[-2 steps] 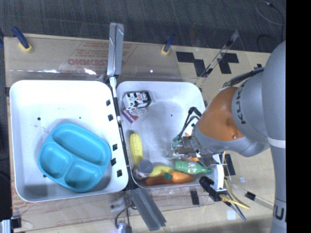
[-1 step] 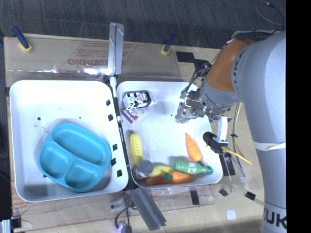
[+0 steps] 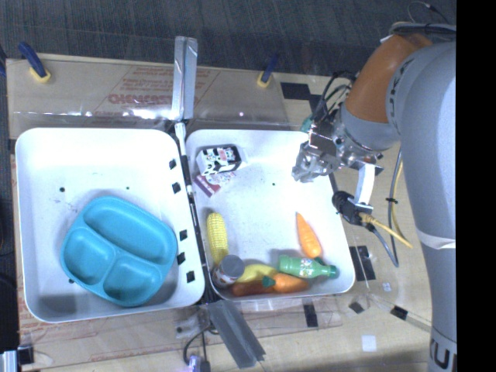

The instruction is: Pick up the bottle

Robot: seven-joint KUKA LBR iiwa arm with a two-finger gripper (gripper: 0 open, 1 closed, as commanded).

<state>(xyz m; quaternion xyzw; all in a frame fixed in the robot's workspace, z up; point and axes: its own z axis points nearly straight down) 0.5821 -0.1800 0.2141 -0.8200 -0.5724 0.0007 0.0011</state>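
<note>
A: Starting at the left, we see the left bin (image 3: 31, 208) carrying just 1 thing, a blue divided plate (image 3: 118, 248), resting toward its front edge.

B: Then the right bin (image 3: 263, 149). Near its back-left corner we have a small black-and-white carton (image 3: 219, 161). Along its left wall lies an ear of corn (image 3: 217, 237).

A: And the front edge is crowded. We count a round-topped jar (image 3: 229, 270), a banana (image 3: 260, 272), a long carrot (image 3: 280, 284) and the green bottle (image 3: 307, 268), lying on its side toward the front-right corner, touching the carrot. A 2nd, shorter carrot (image 3: 309, 235) sits just behind it.

B: The gripper (image 3: 310, 165) hangs over the right bin's back-right area, well apart from the bottle. We cannot tell whether it is wide or narrow, and we see nothing held in it.

A: Our worry is the clutter. A descent onto the bottle could catch the carrot too, or close on the wrong thing.

B: We also think the bottle may roll or slip, being round and on its side, and the bin wall beside it could block 1 side of the approach.
</note>
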